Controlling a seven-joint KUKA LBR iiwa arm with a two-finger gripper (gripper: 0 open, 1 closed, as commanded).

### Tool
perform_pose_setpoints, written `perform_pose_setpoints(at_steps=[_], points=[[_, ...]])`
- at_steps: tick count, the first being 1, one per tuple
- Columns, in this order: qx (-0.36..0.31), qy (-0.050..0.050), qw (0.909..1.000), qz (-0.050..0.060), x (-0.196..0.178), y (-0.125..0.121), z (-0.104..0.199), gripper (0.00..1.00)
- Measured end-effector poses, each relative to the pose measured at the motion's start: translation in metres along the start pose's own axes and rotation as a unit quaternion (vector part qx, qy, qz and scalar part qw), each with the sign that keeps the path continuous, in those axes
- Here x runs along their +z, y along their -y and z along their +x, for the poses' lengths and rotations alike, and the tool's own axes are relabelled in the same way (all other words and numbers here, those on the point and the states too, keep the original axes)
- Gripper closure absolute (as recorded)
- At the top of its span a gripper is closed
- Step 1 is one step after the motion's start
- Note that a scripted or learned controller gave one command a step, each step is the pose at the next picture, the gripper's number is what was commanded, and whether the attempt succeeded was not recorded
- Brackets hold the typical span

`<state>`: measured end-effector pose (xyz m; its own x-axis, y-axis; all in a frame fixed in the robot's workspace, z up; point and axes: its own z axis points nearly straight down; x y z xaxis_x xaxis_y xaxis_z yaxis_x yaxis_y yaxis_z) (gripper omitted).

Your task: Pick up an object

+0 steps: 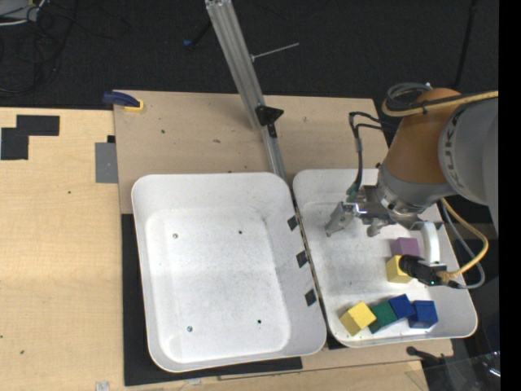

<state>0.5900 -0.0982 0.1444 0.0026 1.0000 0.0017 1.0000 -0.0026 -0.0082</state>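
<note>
My gripper (355,221) hangs over the upper middle of the right bin (342,300), fingers spread apart with nothing between them. Below and right of it lie the blocks: a purple block (405,246) and a yellow block (397,269) near the arm's cables. Along the bin's front edge sit another yellow block (357,318), a green block (383,316) and two blue blocks (400,306) (423,313). The gripper is apart from all of them.
The left bin (163,194) stands beside the right one, with black clips along the shared edge. A slanted metal rail (241,68) rises behind the bins. Cables (464,259) loop at the right bin's right side.
</note>
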Motion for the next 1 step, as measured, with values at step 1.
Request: perform_pose_setpoints(at_steps=[1], points=[[0.001,0.0,1.0,-0.003,0.0517,-0.0003,0.001,0.0]])
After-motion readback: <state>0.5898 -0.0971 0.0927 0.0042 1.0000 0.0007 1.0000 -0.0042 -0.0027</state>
